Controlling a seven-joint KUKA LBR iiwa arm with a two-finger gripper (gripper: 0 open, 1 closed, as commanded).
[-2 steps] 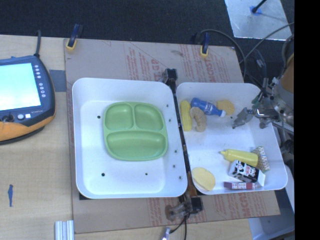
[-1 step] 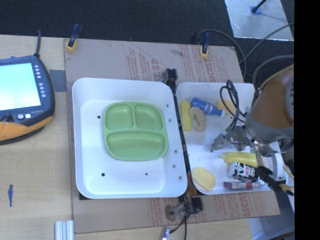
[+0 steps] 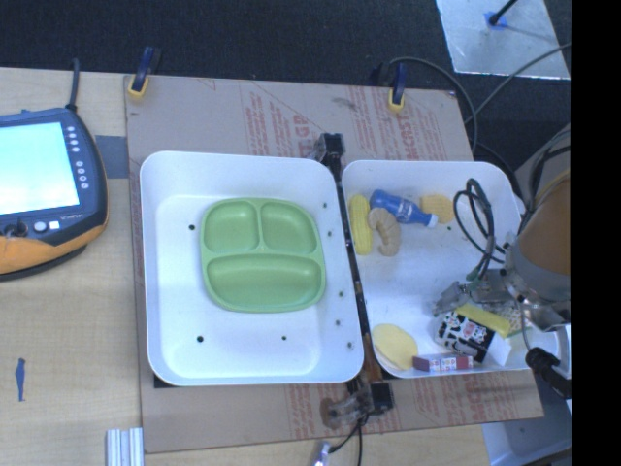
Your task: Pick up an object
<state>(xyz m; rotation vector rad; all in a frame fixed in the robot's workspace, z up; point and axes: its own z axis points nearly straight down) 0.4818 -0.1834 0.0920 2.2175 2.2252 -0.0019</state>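
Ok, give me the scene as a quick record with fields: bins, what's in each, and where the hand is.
left bin: holds a green divided plate, lying flat near the middle
right bin: several small items
right bin, far end: blue bottle, corn cob, tan pastry-like piece
right bin, near end: yellow disc, small red-and-white box, black-and-white carton
hand: low over the right bin's near right corner, by the carton
hand grip: cannot tell
off the bins: teach pendant at the bench's left
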